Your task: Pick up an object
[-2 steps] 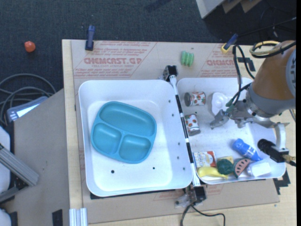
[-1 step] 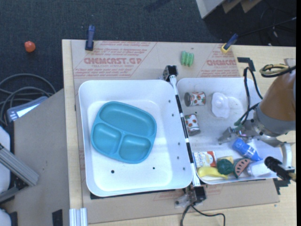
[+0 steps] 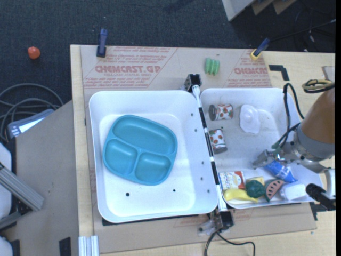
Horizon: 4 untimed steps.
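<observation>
- On the bench [image 3: 133, 71], two shallow white bins are sitting side by side, their rounded rims touching along the middle.
- The left bin [image 3: 101, 108] is holding a smooth, glossy blue plate [image 3: 139, 149], rounded and split into three compartments.
- The arm [image 3: 319, 129] is reaching into the right bin [image 3: 266, 96] from the right, and its metal gripper [image 3: 268, 158] is hanging low over the bin floor; whether it is spread or pressed together, I cannot tell.
- A small shiny blue piece [image 3: 278, 170] is lying just beside the gripper, on its near side; whether the two are touching is unclear.
- Two short cans, white with red spots, are lying on their sides near the bin's left wall, one [image 3: 221, 111] behind the other [image 3: 217, 139].
- A crumpled clear plastic lump [image 3: 250, 118] is sitting near the back.
- Along the front wall, a flat printed packet [image 3: 230, 180], a yellow banana [image 3: 238, 196], a green lump [image 3: 256, 188], a curved brown slice [image 3: 274, 189] and a white block [image 3: 295, 191] are crowding together.
- A ribbed green item [image 3: 212, 66] is lying on the bench behind the bins.
</observation>
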### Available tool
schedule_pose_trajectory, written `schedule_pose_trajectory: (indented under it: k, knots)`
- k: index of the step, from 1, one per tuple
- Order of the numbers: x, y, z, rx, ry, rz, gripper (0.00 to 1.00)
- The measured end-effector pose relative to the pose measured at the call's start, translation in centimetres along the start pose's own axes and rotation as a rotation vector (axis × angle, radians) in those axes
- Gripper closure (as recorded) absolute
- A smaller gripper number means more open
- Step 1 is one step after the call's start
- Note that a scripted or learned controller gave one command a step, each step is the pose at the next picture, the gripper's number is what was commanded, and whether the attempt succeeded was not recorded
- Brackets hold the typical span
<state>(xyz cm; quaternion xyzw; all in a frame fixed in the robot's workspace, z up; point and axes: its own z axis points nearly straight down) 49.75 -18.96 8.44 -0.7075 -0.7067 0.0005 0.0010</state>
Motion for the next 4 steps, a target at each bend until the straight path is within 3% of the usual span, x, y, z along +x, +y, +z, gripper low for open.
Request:
schedule_pose_trajectory:
  k: [1,2,3,4]
  knots:
    - [0.0,0.1,-1.0,-0.002,-0.001,0.000,1.00]
    - [0.7,0.4,-9.1,-0.003,-0.002,-0.002,1.00]
    - [5.3,6.6,-15.5,-0.004,-0.001,-0.003,1.00]
    - [5.3,6.5,-15.4,-0.003,-0.001,-0.002,0.00]
